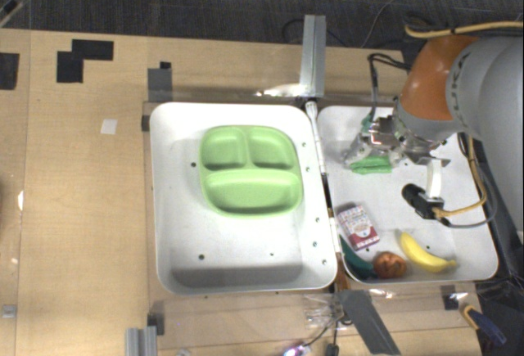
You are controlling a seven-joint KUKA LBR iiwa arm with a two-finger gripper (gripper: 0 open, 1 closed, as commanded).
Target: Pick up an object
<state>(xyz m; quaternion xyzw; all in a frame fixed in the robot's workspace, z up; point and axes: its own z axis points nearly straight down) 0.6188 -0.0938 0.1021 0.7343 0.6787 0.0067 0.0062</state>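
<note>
- Seems aimed at a small flat green piece (372, 167), lying right of the green divided plate (248, 168), just past the wall shared by the two bins and about level with the plate's middle.
- Poised directly over that piece with the gripper (378, 146), likewise right of the plate. Touching it or just above it: impossible to judge from this slant.
- Cannot tell whether released or clenched, nor whether anything is grasped, so no claim of a hold here.
- Reads as the approach-and-close step of the pick, with the lift not yet done, judging by the green piece apparently lying flat on the floor of the right bin (344, 121).
- Calls next for a square descent onto the thin edges of the piece, a firm close, then a straight lift.
- Risky with so low and flat a target: likely to slip out or be pressed down rather than caught.
- Reaching in from farther right of the plate by way of the grey arm (483, 92) with its orange band (430, 84).
- Farther out, right of the plate and nearer the camera: a small red-and-white box (356, 223), a dark teal dish (354, 259) partly under it, a reddish-brown round fruit (391, 265) and, farthest from the plate, a banana (426, 253).
- All well apart from the gripper, so little chance of a knock during a vertical lift.
- Holding the plate itself: the left bin (180, 223), out of the way of this attempt.
</note>
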